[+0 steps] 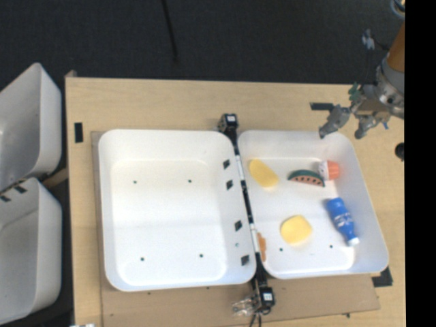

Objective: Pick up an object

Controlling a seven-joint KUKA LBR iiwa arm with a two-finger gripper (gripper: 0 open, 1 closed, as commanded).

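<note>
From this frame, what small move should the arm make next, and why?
Probably move the gripper left and down over the right bin, toward the watermelon slice. The gripper sits above the bin's far right corner, beyond all the objects, and nothing is between its fingers.

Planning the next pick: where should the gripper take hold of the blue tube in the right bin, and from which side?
Probably across the middle of the blue tube, coming straight down from above. It lies flat and apart from the other items, long axis running toward the bin's near right corner, so closing across its narrow width looks easiest.
</note>
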